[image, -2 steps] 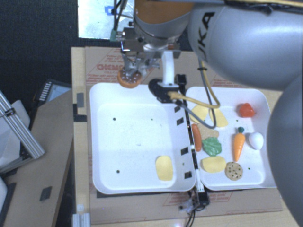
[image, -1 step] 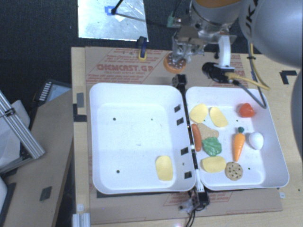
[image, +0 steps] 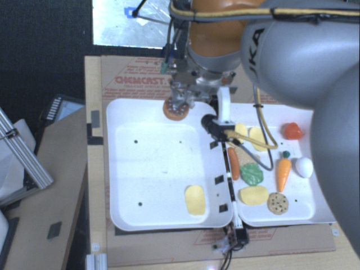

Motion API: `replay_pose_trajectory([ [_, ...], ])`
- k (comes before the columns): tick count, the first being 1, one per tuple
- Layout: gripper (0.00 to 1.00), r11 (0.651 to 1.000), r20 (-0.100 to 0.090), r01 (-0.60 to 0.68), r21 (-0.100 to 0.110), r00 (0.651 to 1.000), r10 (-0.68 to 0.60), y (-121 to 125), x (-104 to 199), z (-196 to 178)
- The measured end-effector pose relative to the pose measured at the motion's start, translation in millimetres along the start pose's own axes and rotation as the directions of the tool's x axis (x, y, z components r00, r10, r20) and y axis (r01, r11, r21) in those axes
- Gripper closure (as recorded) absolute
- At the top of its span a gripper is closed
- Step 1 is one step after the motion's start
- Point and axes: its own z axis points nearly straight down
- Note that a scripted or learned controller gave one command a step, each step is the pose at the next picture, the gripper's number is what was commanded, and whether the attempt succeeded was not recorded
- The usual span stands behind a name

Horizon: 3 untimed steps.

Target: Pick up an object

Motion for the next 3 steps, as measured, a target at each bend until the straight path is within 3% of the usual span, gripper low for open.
replay_pose_trajectory([
  [1, 1.0, 1.0, -0.001, -0.003, -0.008, 1.0, 0.003, 2.8, -2.7, -14.6],
  [2, 1.0, 1.0, -0.002, -0.001, -0.014, 1.0, 0.001, 62.1, 48.1, -21.5],
  [3, 1.0, 1.0, -0.004, -0.001, -0.018, 1.0, 0.001, 59.1, 59.5, -144.7],
])
